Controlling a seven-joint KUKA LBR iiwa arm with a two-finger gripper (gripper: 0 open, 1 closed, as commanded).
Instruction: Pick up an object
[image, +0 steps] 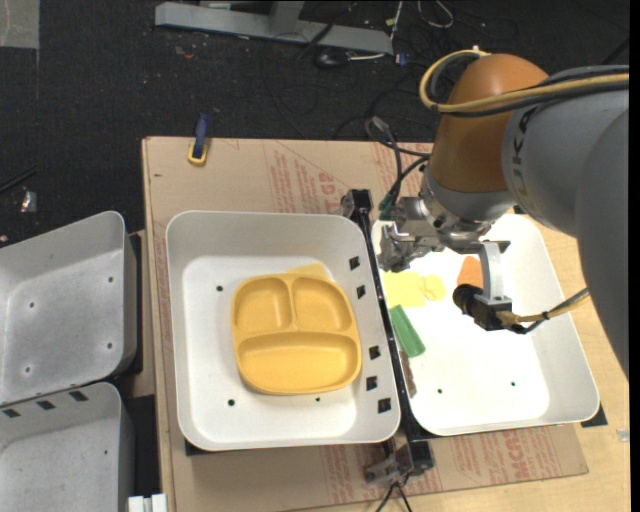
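Cardboard-topped bench holds two white bins; your gripper (432, 243) hangs over the right bin's (520, 400) far-left corner, finger state impossible to tell. Beneath it the yellow piece (415, 291), green block (406, 331) and orange piece (468, 270) crowd together, so you risk a glancing grasp.

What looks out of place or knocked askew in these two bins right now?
Nothing looks spilled or broken. The yellow divided tray sits slightly turned in the left bin. In the right bin, the green block lies at a slant beside the yellow piece.
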